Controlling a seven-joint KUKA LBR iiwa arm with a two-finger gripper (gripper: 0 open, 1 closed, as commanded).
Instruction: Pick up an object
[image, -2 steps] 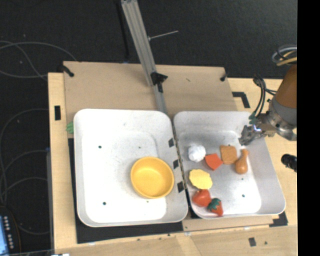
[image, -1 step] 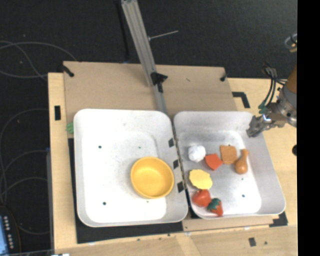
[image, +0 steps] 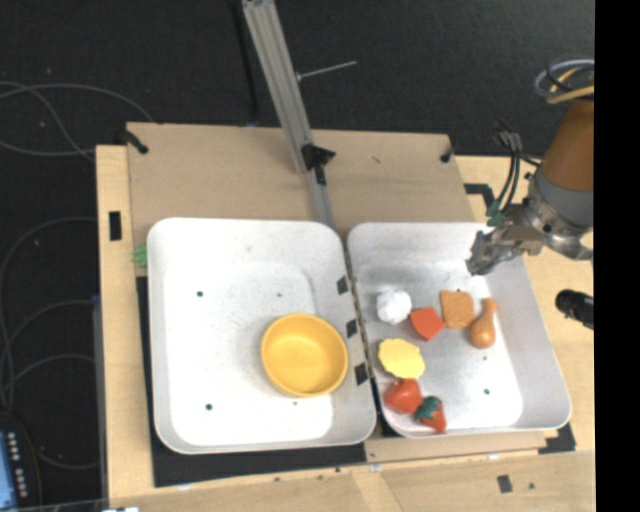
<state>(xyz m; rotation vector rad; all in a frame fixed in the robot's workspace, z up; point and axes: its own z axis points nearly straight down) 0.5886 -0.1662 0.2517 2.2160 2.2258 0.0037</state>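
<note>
Orange pear-shaped toy (image: 483, 327): smooth, tapered, lay just below the gripper (image: 482, 258), beside a tan square block (image: 458, 308).
Gripper: empty; finger spacing could not be told.

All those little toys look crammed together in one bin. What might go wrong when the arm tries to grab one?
1. The orange block, tan block and gourd lie tightly together, so the gripper may nudge a neighbour or pinch two at once.
2. The tomato and strawberry sit against the right bin's front wall, leaving the gripper little room there.
3. The white ball looks round and may roll away.
</note>
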